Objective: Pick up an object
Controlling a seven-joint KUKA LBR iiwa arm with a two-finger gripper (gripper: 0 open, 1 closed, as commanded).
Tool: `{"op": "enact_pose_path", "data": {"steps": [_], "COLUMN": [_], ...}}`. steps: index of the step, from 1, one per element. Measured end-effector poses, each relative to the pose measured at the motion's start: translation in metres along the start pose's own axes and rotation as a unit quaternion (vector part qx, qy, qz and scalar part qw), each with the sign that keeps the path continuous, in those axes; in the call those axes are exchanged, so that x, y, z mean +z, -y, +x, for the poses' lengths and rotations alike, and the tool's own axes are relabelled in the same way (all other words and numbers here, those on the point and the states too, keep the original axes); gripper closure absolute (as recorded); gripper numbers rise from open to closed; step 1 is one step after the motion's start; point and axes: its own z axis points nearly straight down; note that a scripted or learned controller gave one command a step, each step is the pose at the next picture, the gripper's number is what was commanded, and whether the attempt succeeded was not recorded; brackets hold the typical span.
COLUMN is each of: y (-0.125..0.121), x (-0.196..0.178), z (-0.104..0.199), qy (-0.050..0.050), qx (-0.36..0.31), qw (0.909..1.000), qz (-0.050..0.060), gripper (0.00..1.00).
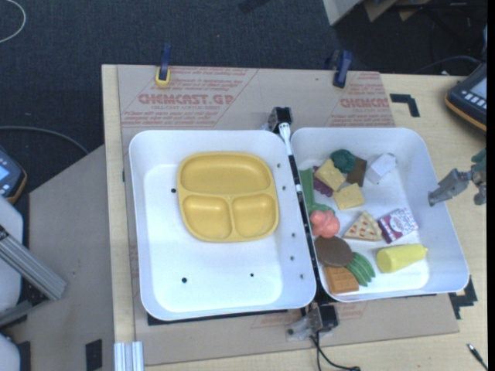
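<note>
The yellow toy (pixel 401 257) at the right bin's (pixel 445 242) front edge is probably light and rigid, best pinched mid-body; end effector (pixel 451 185) state can't be told.

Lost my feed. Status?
Gripper at right bin's right rim, holding nothing. Toy food heaped on bin's left side, yellow piece nearest. Nothing between.

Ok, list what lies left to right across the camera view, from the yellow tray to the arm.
Yellow divided tray → pink toy → pizza slice toy → red-and-white packet → gripper at the right bin's rim.
</note>
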Motion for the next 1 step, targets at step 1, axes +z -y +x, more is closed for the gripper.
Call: {"op": "enact_pose_path", "data": {"steps": [1], "y": [-0.0024], "x": [-0.0065], "z": [0.0009], "qy": [0.002], "qx": [-0.002], "qw": [1.0], "qz": [-0.006], "gripper": [0.0]}}
